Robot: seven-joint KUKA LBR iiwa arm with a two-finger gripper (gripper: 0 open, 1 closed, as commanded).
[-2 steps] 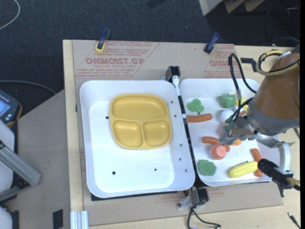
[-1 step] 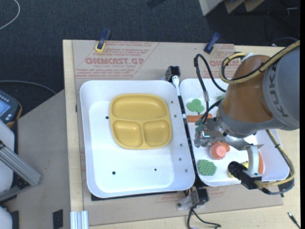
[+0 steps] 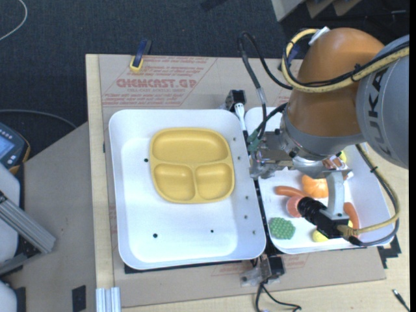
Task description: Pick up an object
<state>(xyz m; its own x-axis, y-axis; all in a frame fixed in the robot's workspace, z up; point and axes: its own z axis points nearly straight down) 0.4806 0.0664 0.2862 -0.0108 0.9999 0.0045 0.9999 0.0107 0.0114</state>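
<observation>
The gripper point(image 3: 270, 159) sits low over the wall between the two bins, mostly hidden under the grey-and-orange wrist — whether it is apart or together cannot be told; just beside it, toward the view's lower right, in the right bin point(image 3: 376, 182), lie an orange fruit point(image 3: 316, 186), a slim orange stick point(image 3: 286, 190) and a red piece point(image 3: 294, 205); further down sits a green round piece point(image 3: 281, 227); on the gripper's other side, in the left bin point(image 3: 127, 174), rests a yellow divided plate point(image 3: 192, 163) — well apart from the small items
</observation>
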